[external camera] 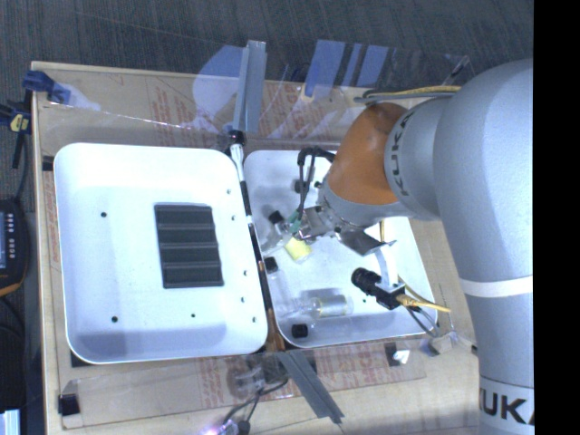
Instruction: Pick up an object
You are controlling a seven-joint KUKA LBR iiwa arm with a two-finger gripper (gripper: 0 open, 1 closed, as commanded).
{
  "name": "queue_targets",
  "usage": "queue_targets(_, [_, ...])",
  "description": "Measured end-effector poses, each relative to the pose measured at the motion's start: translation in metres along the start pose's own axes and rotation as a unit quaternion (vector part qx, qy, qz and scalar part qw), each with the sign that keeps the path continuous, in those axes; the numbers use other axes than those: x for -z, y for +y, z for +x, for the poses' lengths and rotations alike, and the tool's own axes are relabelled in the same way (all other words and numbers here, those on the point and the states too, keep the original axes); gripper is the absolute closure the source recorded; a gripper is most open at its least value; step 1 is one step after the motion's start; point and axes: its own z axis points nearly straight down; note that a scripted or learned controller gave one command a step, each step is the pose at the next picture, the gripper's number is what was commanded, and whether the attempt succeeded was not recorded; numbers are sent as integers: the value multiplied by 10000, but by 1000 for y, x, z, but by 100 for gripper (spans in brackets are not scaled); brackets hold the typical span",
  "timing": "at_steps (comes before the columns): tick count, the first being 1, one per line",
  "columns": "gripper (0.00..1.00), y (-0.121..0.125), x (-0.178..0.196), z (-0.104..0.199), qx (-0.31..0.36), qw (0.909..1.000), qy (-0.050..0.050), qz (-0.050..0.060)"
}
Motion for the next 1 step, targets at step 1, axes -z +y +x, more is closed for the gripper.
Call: queue_targets(1, [100,0,9,1,22,10000,7,6])
